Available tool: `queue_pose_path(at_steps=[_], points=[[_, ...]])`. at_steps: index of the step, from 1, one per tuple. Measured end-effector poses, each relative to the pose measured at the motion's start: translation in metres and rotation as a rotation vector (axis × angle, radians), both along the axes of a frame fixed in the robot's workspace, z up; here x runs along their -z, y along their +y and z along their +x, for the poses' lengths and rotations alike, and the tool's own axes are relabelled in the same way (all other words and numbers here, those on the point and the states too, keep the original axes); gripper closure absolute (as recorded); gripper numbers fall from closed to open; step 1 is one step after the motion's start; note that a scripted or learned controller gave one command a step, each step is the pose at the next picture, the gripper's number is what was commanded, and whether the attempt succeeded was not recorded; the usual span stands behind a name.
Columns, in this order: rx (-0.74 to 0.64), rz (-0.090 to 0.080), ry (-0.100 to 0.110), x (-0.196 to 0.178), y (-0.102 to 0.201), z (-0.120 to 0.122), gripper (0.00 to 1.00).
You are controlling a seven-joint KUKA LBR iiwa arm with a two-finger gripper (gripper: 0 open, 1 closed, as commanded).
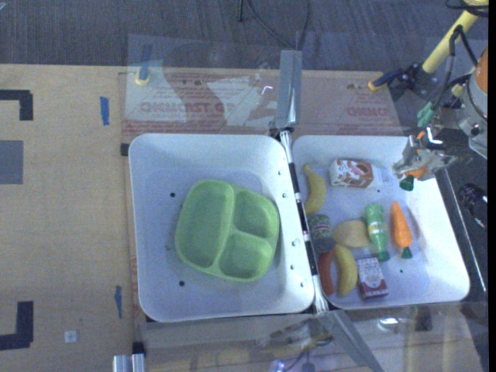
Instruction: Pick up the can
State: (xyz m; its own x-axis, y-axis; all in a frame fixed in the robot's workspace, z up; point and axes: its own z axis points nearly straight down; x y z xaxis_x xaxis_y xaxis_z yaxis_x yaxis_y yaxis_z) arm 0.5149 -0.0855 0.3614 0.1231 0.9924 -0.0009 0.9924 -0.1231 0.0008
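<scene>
Hovering over the far right rim of the right-hand bin (453,242), the pincer (418,163) carries nothing; whether it is apart or together cannot be told. Well down and to its left, the can (320,232) lies against the bin's left wall, between two bananas, with a green bottle (377,231) and carrot (401,229) nearer the pincer.

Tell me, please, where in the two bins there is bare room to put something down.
Free: the left white bin's floor around the green divided plate, and the right white bin's near right corner. Crowded: the patch around the dark can, potato and bananas.
</scene>
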Motion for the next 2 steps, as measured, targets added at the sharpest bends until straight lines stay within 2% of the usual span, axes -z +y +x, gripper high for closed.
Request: queue_pose_path(at_steps=[1,2], points=[[0.194,0.001,0.004,0.11,0.054,-0.002,1.0],[-0.111,0.002,0.004,0.117,0.111,-0.036,1.0]])
